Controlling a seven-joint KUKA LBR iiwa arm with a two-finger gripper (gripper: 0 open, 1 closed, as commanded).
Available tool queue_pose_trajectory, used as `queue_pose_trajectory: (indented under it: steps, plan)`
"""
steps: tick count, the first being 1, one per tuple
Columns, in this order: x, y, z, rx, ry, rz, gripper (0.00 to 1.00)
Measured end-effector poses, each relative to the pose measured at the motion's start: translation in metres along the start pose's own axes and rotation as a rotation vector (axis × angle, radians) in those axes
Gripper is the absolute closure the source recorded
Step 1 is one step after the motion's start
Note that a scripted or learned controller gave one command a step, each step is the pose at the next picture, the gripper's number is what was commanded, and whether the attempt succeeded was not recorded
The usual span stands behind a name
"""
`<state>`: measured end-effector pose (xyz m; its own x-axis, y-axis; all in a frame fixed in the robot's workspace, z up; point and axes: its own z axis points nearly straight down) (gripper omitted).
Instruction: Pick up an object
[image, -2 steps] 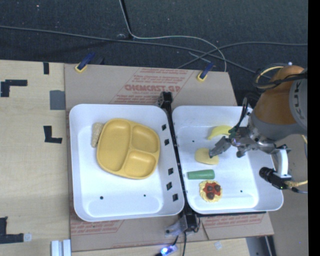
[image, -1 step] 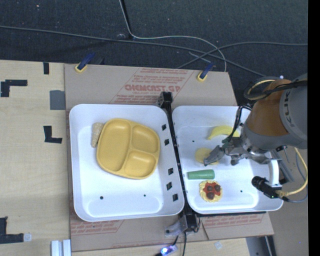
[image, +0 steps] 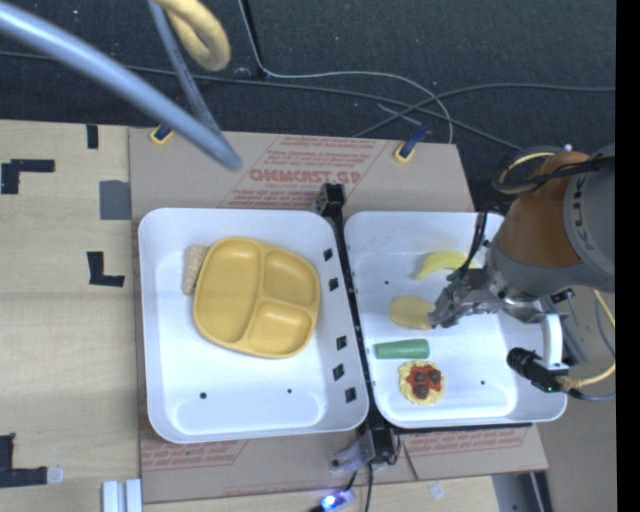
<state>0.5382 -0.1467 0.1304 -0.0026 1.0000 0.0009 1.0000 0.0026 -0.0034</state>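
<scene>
The right bin (image: 500, 395) kept bare floor along its near and right walls. The left bin (image: 165, 330) was mostly taken by a yellow divided plate (image: 256, 297), free along its near edge. The gripper (image: 447, 308) sat low just beside a pale yellow piece (image: 408, 312); its opening could not be told. A green cylinder (image: 401, 349) and a small pizza toy (image: 422, 381) lay nearer. Red print on the cardboard (image: 300, 170) behind read roughly "CHEMCAST GP".

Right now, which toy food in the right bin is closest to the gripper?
The pale yellow oval piece, right beside the gripper. The green stick and little pizza lie lower down, farther away.
</scene>
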Motion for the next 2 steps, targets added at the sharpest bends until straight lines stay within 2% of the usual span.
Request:
queue_pose_trajectory:
  steps: [2]
  plan:
    - [0.007, 0.009, -0.109, -0.008, -0.002, 0.0, 1.0]
